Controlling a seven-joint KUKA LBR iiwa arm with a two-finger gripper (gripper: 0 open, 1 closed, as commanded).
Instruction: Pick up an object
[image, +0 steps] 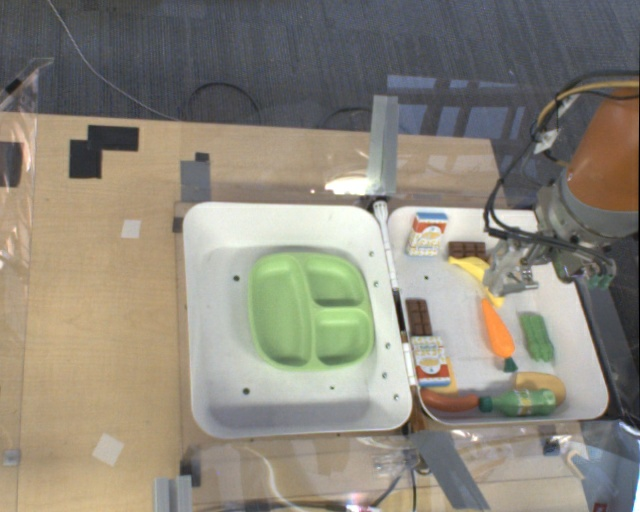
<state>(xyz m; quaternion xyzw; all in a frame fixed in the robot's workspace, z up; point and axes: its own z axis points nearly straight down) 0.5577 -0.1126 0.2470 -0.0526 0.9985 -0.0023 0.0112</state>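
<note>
Camera view: grey metal end effector (508, 272) hangs low over the right shallow white bin (585, 330) — beside the yellow plastic banana (470, 268), above the orange plastic carrot (497, 327). Its state I cannot tell. A green divided plate (308, 308) lies in the left white bin (215, 330).

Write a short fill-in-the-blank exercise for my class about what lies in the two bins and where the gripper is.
1. The green divided tray lies in the ____ bin.
2. The carrot is coloured ____.
3. The gripper hangs over the ____ bin, near the banana.
4. The green bottle lies on its ____ by the right bin's near edge.

Missing words: left; orange; right; side
</note>
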